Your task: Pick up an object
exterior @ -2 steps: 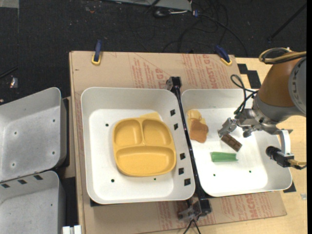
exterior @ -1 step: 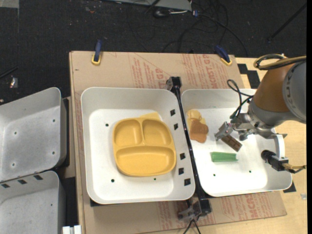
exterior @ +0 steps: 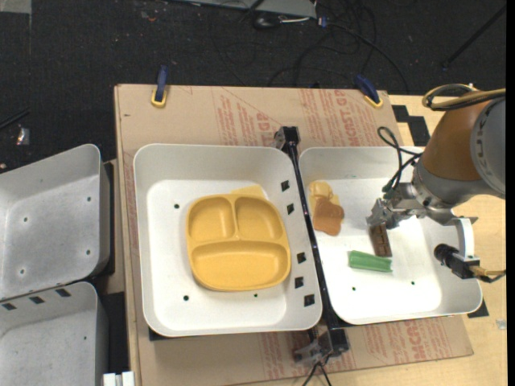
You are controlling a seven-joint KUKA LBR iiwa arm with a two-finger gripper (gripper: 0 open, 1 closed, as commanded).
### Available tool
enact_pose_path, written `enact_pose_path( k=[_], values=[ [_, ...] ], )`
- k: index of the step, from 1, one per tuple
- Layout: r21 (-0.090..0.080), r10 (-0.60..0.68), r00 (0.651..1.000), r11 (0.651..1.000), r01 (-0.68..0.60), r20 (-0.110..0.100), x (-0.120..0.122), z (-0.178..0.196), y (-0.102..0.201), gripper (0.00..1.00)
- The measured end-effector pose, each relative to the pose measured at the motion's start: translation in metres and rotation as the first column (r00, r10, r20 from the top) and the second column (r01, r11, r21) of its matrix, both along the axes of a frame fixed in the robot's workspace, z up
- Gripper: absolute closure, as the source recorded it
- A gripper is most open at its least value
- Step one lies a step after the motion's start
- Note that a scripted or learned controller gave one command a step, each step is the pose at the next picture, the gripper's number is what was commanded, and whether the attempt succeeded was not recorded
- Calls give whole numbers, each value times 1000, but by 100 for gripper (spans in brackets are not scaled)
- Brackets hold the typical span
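- The brown block [exterior: 381,240] is a small dark stick shape, lying lengthwise in the right bin [exterior: 418,300], toward its middle.
- The left bin [exterior: 161,215] is holding a yellow divided tray [exterior: 238,242] (three compartments, sitting flat).
- The right bin is also holding a tan toy piece [exterior: 325,211] near the divider and a green block [exterior: 370,261] just below the brown one.
- The gripper [exterior: 385,215] is hovering right at the brown block's upper end, touching or nearly so.
- Honestly can't tell whether it's clamped or loose; that part is too dark and small.
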State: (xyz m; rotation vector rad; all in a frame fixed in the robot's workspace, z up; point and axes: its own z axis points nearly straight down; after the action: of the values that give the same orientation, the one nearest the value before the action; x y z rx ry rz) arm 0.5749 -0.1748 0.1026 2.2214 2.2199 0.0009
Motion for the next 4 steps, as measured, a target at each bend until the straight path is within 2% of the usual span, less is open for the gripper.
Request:
enact_pose_path(
  k=[1, 2, 3, 4],
  values=[
    [-1, 2, 1000, 1000, -2, 3, -1, 43, 1, 100],
    [-2, 3, 1000, 1000, -3, 6, 6, 105, 0, 100],
    [-1, 3, 1000, 1000, -3, 1, 7, 110, 0, 100],
    [2, 8, 1000, 1000, -8, -2, 11, 104, 57, 100]
  ],
)
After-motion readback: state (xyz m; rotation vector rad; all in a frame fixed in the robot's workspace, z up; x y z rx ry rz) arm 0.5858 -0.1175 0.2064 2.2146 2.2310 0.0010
